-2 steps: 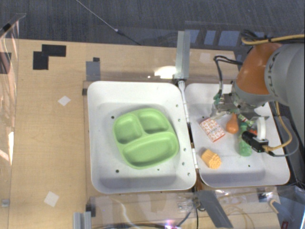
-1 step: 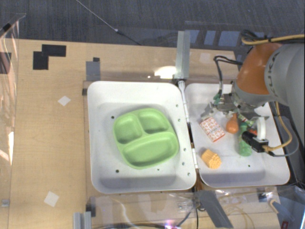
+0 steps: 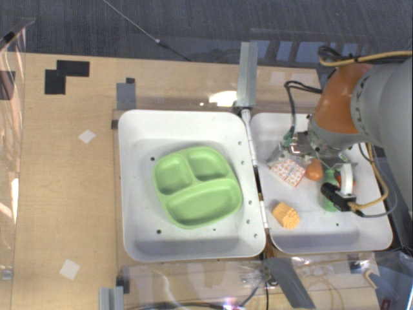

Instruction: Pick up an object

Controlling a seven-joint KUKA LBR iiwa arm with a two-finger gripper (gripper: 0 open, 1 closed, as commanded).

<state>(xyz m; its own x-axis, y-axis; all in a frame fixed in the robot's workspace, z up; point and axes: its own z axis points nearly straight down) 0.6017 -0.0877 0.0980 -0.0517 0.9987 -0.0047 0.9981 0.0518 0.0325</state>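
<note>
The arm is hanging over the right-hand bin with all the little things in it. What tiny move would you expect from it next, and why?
Probably a short drop straight down. The grey arm's gripper hangs low in the right white bin, above the red-and-white checked packet and beside the small orange ball. The yellow ridged block lies farther off.

Yellow corn cob piece [image 3: 286, 215] lies in right bin [image 3: 368, 231], front-left.

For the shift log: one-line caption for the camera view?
KUKA arm over right bin of small items; green divided plate in left bin.
</note>
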